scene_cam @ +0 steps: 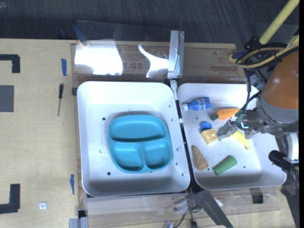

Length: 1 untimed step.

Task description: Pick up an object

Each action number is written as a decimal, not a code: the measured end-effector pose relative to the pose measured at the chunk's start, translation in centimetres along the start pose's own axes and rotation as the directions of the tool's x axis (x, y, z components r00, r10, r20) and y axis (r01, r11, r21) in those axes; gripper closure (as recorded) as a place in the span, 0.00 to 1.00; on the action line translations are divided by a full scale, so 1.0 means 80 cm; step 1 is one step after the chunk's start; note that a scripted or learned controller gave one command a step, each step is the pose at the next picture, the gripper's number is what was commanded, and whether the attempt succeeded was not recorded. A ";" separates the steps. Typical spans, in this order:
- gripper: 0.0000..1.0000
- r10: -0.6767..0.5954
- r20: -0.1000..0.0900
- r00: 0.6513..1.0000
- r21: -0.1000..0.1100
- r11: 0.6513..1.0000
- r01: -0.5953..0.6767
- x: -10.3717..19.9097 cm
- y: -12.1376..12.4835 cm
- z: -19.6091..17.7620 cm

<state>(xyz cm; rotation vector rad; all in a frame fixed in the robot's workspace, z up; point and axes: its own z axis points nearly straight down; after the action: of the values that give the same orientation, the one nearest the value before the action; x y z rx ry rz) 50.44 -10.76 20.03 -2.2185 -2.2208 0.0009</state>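
Observation:
My gripper hangs low in the right bin, reaching in from the right. It sits just right of a pale yellow block and a small blue piece. A yellow banana-shaped toy lies under its right side, and an orange carrot-like toy lies just behind it. I see nothing clearly held in it. Further back lies a blue bottle. Toward the front are a brown waffle cone and a green cylinder.
The left bin holds a blue divided tray. A metal divider post stands behind the seam between the bins. Yellow and black cables hang at the upper right above the arm's orange band.

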 end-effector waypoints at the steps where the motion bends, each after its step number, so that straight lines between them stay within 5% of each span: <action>1: 0.00 -0.081 0.001 0.997 -0.006 0.997 0.081 0.055 0.019 -0.040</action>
<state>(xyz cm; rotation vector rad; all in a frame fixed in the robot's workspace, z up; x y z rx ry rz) 51.97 -6.37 23.23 -2.1305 -2.3123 -0.0051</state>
